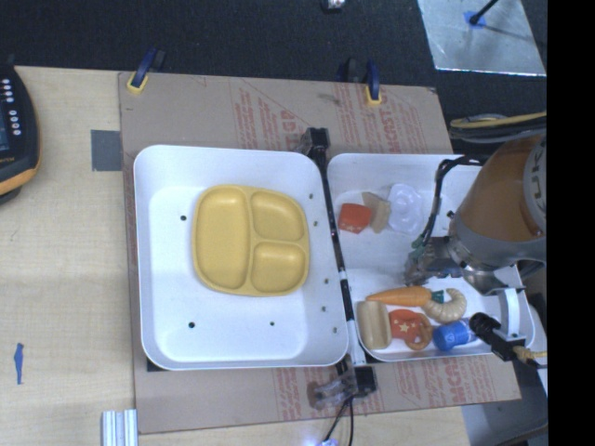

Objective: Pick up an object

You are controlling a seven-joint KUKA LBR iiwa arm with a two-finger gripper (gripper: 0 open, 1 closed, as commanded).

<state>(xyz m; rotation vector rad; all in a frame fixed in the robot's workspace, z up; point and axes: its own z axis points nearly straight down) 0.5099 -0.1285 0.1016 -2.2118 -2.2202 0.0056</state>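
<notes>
Right now I am watching the arm [497, 207] reaching in over the right edge of the right bin [372, 163], its grey body and orange band covering that bin's far right side. The claw [426, 266] is hanging low over the middle of the right bin, just above the near cluster of toys; it is dark and blurred from up here, so I cannot tell how it is set, and I am seeing nothing gripped in it.

Just below the claw, an orange carrot [402, 296] is lying crosswise, its tip pointing toward the bin's left wall. Beside it, toward the right, a pale curled piece [450, 304] is lying next to the carrot's thick end. Along the near edge of the right bin, a tan block [373, 324] is sitting at the left, a red tomato slice [410, 327] is touching it, and a blue cylinder [450, 336] is lying to the right of that. Toward the far edge, a red block [354, 217] is resting near the left wall, with a tan scrap [379, 211] just beside it and a clear crumpled plastic piece [405, 206] next to that.

The left bin [158, 249] is holding a yellow divided plate [250, 240], lying flat near its centre. Both bins are sitting on a cardboard sheet [270, 110] on the wooden surface [56, 277].
</notes>
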